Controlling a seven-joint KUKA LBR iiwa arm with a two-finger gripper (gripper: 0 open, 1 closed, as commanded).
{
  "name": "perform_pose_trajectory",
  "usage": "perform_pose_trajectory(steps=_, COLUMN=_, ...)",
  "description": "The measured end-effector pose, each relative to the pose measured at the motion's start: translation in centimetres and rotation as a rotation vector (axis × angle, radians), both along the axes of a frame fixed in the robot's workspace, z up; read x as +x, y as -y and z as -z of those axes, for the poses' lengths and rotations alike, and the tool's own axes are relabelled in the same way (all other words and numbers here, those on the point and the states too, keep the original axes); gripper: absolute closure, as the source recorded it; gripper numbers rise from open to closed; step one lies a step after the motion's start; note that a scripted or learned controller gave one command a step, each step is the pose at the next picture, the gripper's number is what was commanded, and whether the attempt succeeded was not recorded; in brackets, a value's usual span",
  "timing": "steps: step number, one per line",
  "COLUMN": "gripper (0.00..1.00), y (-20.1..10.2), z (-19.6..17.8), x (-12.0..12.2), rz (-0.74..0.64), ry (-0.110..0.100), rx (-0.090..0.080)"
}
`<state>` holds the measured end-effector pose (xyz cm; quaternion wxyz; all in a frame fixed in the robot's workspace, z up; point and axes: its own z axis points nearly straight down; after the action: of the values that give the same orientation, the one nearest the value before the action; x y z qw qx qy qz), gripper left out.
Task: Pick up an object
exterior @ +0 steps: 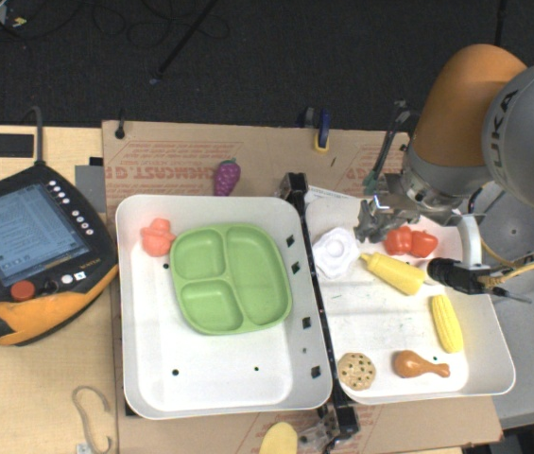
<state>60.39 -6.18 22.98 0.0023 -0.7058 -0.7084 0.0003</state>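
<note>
My gripper [378, 219] hangs over the back of the right bin [493, 386], below the grey wrist and orange band. It sits just left of a red pepper toy [410, 243] and above a yellow squash-like toy [394, 273]. A white lumpy toy [335, 252] lies to its left by the bin's wall. Further forward in the same bin lie a corn cob [446, 322], a brown chicken drumstick [420, 364] and a round cookie [355, 371]. I see nothing held in the gripper.
The left bin [144, 367] holds a green divided plate [229, 278] and a pink-orange toy [156, 237]. A purple grape toy [226, 176] lies behind the bins and a yellow toy [279, 438] in front. A teach pendant [30, 244] rests at the left.
</note>
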Motion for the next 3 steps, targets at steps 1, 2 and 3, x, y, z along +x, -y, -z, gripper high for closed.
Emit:
perform_pose_trajectory(steps=1, gripper=1.0, y=-5.6, z=-0.7, x=-0.2, rz=0.0, ry=0.001, rx=-0.001)
perform_pose_trajectory(steps=2, gripper=1.0, y=-6.6, z=1.2, x=0.7, rz=0.004, ry=-0.001, rx=-0.003)
perform_pose_trajectory(steps=3, gripper=1.0, y=-6.2, z=-0.7, x=0.1, rz=0.007, ry=0.002, rx=-0.002)
